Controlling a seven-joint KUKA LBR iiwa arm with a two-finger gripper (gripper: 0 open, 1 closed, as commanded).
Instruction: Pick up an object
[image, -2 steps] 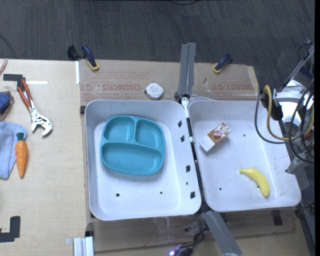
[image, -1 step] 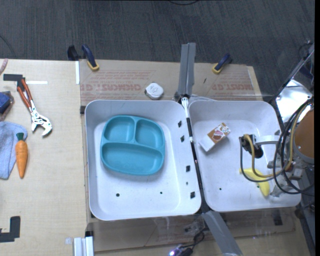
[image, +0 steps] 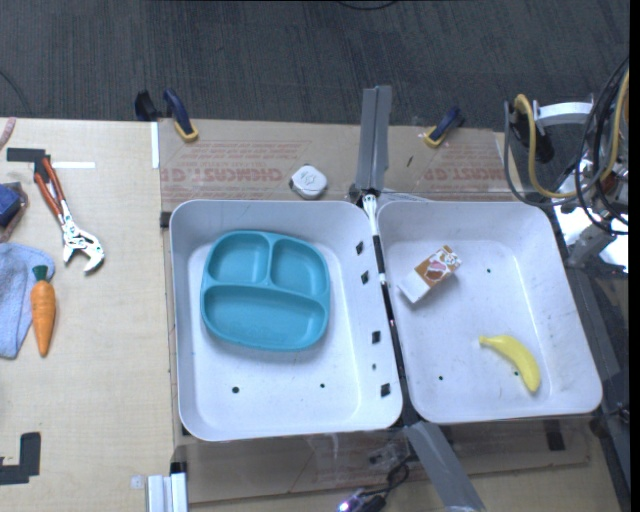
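A yellow banana (image: 514, 360) lies in the right bin (image: 470, 395), toward its front right corner. Further back in the same bin, near the left wall, a small brown-and-white carton (image: 431, 273) lies on its side. The left bin (image: 280, 405) holds a blue divided plate (image: 266, 291) in its back half. Nothing touches any of these three objects.
On the wooden bench left of the bins lie a carrot (image: 43, 310), a grey cloth (image: 14, 295) and a red-handled wrench (image: 66, 220). A white round disc (image: 309, 181) sits on the cardboard behind the bins. Cables (image: 545, 150) hang at the back right.
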